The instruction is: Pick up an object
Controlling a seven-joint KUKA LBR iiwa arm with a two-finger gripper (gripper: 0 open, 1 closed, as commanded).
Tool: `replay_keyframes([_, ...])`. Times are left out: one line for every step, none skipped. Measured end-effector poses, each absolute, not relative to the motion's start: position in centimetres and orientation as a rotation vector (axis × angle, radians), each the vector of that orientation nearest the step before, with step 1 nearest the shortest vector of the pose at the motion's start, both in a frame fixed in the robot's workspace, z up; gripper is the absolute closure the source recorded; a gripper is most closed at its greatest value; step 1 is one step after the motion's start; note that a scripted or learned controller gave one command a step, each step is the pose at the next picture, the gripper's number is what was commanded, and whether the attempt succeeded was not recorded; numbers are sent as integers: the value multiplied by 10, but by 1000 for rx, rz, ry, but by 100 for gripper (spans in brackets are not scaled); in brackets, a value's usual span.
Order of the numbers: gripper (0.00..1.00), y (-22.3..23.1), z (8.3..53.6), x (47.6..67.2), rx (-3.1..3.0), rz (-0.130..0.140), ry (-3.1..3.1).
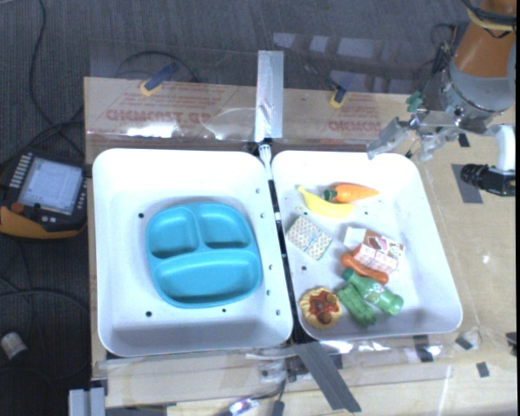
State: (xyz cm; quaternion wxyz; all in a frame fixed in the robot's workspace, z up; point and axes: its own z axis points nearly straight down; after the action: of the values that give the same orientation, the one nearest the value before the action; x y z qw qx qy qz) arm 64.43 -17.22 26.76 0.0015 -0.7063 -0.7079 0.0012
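objects for picking, among them a carrot (355, 191), a banana (316, 204) and a small pizza (321, 307), all lie in the right bin (433, 258); nothing is lifted yet. the gripper (401, 142) hovers above that bin's far right corner, fingers spread, empty, arm (484, 55) reaching in from the right.

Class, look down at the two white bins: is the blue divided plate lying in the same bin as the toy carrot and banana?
No. The blue divided plate lies in the left bin, while the carrot and banana lie in the right bin.

Orange-banded grey arm (484, 55), metal gripper (402, 144)
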Motion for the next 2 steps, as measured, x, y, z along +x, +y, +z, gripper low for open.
replay_keyframes([0,-172,268,644,-2217,4,-2222])
replay_keyframes([0,-105,172,656,-1946,3,-2462])
